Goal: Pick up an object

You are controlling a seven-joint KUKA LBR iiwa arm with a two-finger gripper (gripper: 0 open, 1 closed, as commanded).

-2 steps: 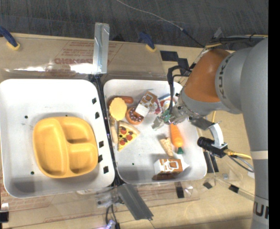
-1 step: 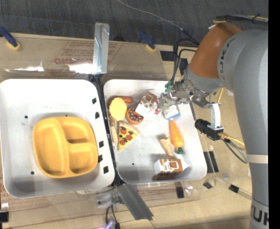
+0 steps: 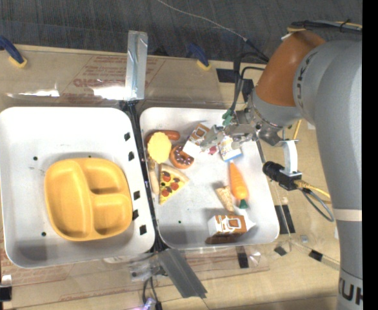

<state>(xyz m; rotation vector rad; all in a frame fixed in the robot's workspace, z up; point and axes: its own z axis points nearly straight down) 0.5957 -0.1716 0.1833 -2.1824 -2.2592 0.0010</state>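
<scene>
My gripper (image 3: 222,136) hangs low over the far middle of the right bin (image 3: 261,173), under the grey wrist with its orange band. A small white and blue item (image 3: 230,151) lies right beside it, and whether they touch cannot be told. Just left of the gripper sits a small brown and white box (image 3: 198,134). An orange carrot (image 3: 238,183) lies in front of the gripper, with a tan bread stick (image 3: 225,199) next to it. Farther left are a donut (image 3: 182,156), a pizza slice (image 3: 169,183), a yellow round piece (image 3: 159,148) and a sausage (image 3: 164,135).
A brown and white carton (image 3: 229,225) lies at the right bin's near edge. The left bin (image 3: 15,134) holds a yellow divided plate (image 3: 88,197). A black cable and connector (image 3: 280,173) hang beside the right bin's right wall. Blue clamps and tape hold the back edge.
</scene>
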